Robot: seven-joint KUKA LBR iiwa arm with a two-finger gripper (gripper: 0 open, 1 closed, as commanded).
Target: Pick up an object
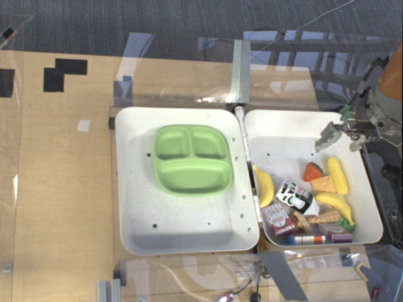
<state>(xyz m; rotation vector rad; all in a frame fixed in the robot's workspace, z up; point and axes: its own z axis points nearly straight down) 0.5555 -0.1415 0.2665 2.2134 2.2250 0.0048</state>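
Jaws of the gripper (340,137) stand apart with nothing between them: one grey finger (327,135) slants down-left over bare floor of the right bin (277,134), the other sits just right of it near the bin's right wall. Above the wrist, the orange band (391,80) meets the frame's right edge. Candidate objects lie below the gripper, in the near half of the right bin: a strawberry (313,171), an orange block (323,184), an ear of corn (338,175), two bananas (334,204) and (265,188), a black-and-white packet (295,195) and markers (307,238) along the front wall. Beside it, the left bin (135,168) bears a green divided plate (192,159), lying flat.
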